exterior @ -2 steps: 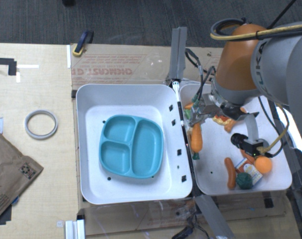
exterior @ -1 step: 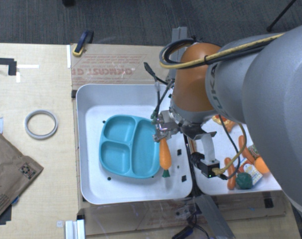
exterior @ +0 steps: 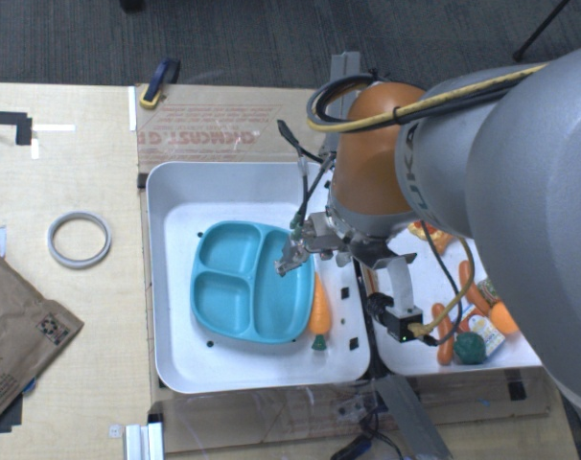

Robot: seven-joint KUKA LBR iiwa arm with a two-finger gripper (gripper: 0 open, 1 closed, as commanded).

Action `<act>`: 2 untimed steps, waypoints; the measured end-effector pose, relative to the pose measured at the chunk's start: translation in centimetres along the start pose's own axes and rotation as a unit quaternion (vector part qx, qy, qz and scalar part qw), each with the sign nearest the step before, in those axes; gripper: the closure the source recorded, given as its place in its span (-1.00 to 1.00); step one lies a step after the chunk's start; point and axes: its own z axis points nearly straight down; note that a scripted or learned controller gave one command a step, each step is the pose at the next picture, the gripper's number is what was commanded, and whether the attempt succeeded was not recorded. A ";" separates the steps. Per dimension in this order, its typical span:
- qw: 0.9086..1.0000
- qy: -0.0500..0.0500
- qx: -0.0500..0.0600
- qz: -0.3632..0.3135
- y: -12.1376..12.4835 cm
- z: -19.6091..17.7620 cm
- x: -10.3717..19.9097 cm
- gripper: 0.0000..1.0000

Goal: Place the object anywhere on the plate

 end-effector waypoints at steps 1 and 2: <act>1.000 -0.001 0.003 0.000 0.0 -0.6 -0.2 1.00; 0.986 0.000 -0.001 -0.166 -1.8 2.6 4.7 1.00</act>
